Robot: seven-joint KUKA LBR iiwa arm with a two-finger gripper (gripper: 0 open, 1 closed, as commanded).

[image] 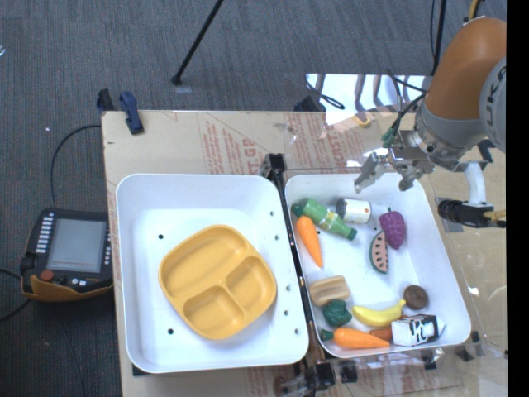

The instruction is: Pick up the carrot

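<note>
An orange carrot (309,240) lies in the right bin (440,251), near its left wall, pointing down and to the right. A second carrot (359,338) rests by the bin's front edge, under a banana. My gripper (387,174) hangs above the bin's far edge, up and to the right of the first carrot and well apart from it. Its two fingers are spread open with nothing between them.
The right bin also holds a green bottle (326,217), a small can (355,210), purple grapes (393,227), a watermelon slice (378,251), bread (328,290), broccoli (335,313), a banana (378,313) and a carton (416,329). A yellow divided plate (216,281) sits in the left bin.
</note>
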